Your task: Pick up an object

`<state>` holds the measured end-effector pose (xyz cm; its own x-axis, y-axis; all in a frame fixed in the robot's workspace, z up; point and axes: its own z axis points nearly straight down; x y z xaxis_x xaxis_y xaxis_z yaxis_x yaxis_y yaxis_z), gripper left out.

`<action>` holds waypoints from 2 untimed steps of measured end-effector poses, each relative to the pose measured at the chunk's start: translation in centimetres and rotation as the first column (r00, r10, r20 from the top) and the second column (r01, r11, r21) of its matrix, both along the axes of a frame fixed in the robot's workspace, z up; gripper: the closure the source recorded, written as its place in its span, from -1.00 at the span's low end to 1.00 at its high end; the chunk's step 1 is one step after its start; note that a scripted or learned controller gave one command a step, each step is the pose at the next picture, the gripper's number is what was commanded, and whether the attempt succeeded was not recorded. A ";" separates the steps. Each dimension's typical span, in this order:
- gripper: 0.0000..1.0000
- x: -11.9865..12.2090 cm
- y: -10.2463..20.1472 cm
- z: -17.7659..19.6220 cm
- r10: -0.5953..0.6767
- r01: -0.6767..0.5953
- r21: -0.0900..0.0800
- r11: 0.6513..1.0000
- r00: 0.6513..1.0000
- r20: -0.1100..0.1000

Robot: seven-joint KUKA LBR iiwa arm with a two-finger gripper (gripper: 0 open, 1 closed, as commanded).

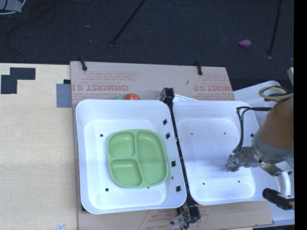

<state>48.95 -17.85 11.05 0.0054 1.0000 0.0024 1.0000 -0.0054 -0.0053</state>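
Now pincer (233, 164) low near right bin (211, 195) right wall; floor leftward open.

- Two shallow white bins are sitting side by side: left bin (91, 128), right bin (211, 128).
- One green three-compartment plate (137, 157) is lying there.
- One small red-orange object (131, 97) is showing behind.

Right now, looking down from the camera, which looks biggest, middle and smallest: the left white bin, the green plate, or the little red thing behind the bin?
1. Left white bin, biggest.
2. Green divided plate, lying inside it.
3. Red thing, smallest; it is partly hidden behind the bin's rim.
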 end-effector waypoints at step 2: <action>1.00 0.2 1.8 11.5 0.007 -0.007 -0.003 1.000 1.000 0.009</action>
<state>49.10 -16.08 22.51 -0.0020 1.0000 -0.0003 1.0000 0.0020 0.0034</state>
